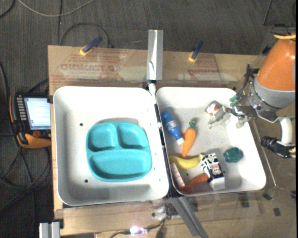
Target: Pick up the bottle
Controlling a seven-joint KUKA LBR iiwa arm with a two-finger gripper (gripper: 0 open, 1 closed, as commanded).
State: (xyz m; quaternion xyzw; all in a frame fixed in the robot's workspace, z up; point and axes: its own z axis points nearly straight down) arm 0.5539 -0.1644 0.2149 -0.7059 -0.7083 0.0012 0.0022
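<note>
Reaching in from the right, the arm [280, 73] hangs over the upper right part of the right bin [248, 180], its orange band above the grey wrist. The gripper [222, 115] sits low over the bin floor, pointing left, and whether its jaws are open or closed I cannot tell (the metal parts blur together there). A small white and red thing [213, 107] lies just beside the tip, touching or nearly so; nothing can be seen clamped.

The bottle [171, 126], blue with a white cap, lies on its side against the left wall of the right bin, tilted with the cap end toward the lower right. It is well apart from the gripper. A carrot [189, 139] lies just to its right, green top up, close to the cap. Below them a banana [185, 161] rests, and beside it a black and white box [213, 168]. A reddish item [195, 182] lies at the bin's lower edge, and a dark green round piece [233, 155] sits near the right wall.

The left bin [64, 133] holds a teal tray [119, 150] with three sections. A handheld pendant [32, 117] rests off the bench at the left.
</note>
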